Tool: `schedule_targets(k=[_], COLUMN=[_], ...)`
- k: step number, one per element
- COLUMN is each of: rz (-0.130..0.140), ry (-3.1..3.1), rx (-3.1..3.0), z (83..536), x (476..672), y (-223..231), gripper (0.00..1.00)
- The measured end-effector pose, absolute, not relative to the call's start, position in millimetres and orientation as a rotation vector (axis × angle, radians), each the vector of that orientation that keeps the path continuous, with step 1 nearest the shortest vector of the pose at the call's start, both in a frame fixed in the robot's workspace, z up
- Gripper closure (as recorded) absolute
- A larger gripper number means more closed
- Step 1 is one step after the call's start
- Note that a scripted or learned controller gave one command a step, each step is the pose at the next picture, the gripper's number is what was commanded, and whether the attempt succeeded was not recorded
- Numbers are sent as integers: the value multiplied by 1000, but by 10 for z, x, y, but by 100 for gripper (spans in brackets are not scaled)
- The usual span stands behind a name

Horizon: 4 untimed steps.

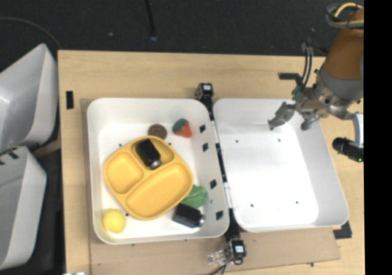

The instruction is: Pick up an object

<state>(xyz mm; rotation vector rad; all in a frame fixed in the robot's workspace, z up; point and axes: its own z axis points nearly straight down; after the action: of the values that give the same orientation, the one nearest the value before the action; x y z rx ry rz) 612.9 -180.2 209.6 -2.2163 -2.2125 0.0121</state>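
Yellow tray (131, 197) lies well apart from spread, seemingly empty fingers (278, 116).

Arm (344, 53) came in from the right, grey w/ orange band above the wrist, wrist angled down and to the left. Gripper (294, 117) sat at the arm's lower-left end, its two fingers (278, 117) spread apart, nothing between them. One finger pointed left of the claw centre, the other sat just right of it.
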Motion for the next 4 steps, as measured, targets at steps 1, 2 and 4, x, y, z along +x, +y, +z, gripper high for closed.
schedule_targets(k=[1,2,4], rz=[0,4,2], ry=[-2224,-2220,-2224], rx=[-2221,-2223,-2220], z=[2183,1710,1003], x=[6158,6220,6299], y=[-1796,-1873,-1848], gripper=[0,0,0])
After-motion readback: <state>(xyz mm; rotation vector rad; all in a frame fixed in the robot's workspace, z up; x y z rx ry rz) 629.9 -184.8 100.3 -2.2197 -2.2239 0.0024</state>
